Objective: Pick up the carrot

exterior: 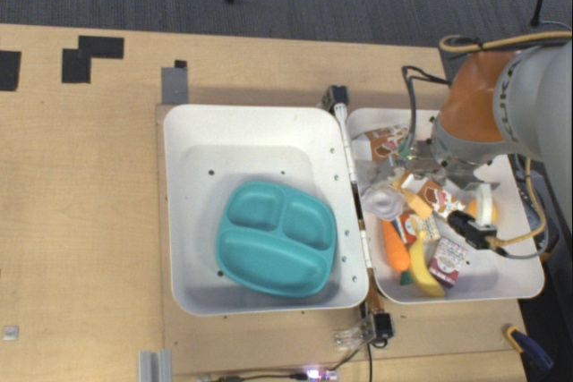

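Over on the far side from the gripper, the left bin carries a teal divided plate, sitting flat and well apart from the action. Crossing the rim into the right bin, here's the clutter: a clear plastic cup just below and left of the gripper, and under that the carrot, orange, lying lengthwise near the bin's left wall. It touches a yellow banana on its right, with a small red packet beyond. The gripper hangs above the pile, up and right of the carrot, and whether it is spread or closed I cannot tell. The carrot looks like a light, stiff, smooth toy, likely slippery; best pinched across its thicker middle, clear of the banana
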Controlling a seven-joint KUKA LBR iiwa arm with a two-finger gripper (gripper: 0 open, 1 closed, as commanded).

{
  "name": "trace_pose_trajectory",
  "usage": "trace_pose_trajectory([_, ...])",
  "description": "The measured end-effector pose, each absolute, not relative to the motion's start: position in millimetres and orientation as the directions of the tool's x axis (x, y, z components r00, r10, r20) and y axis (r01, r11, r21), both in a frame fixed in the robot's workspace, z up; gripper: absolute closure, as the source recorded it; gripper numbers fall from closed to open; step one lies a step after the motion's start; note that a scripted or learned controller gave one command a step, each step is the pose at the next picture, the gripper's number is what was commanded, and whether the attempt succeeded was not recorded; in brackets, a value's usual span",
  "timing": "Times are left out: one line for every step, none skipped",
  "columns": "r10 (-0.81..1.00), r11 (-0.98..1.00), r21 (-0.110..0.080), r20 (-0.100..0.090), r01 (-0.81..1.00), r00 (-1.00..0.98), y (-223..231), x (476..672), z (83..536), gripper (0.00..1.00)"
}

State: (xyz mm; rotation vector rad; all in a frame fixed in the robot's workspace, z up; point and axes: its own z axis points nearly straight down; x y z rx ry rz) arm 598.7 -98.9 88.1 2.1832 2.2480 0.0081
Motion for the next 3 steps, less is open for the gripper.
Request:
trace_pose_trajectory([0.971, 0.239, 0.02, -0.01, 0.971, -0.239, -100.8, 526.9, 90.3, 0.0])
trace_pose_trajectory([0.992, -0.124, 0.025, -0.005, 0.992, 0.124, -91.1, 493.2, 89.1, 0.0])
trace_pose_trajectory([0.974, -0.228, 0.005, -0.001, 0.974, 0.228, -139.4, 563.1, 85.5, 0.0])
